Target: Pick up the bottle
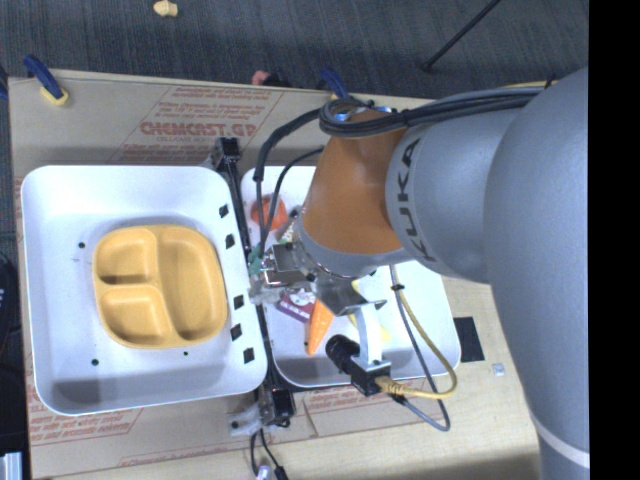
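My gripper (278, 280) is down in the right bin (432, 340), close to its left wall, under the orange wrist band. A small purple and white thing (293, 310) lies just below the gripper, and I cannot tell whether it is the bottle. An orange cone-shaped thing (318, 328) lies beside it, toward the bin's front. An orange-red thing (268, 213) shows at the back of the bin, behind the gripper. The arm hides most of the right bin's floor.
The left bin (50, 268) holds a yellow divided tray (158, 284). A wall with black clips (236, 268) separates the two bins. Blue clamps (48, 80) hold the cardboard at the bench's back edge.
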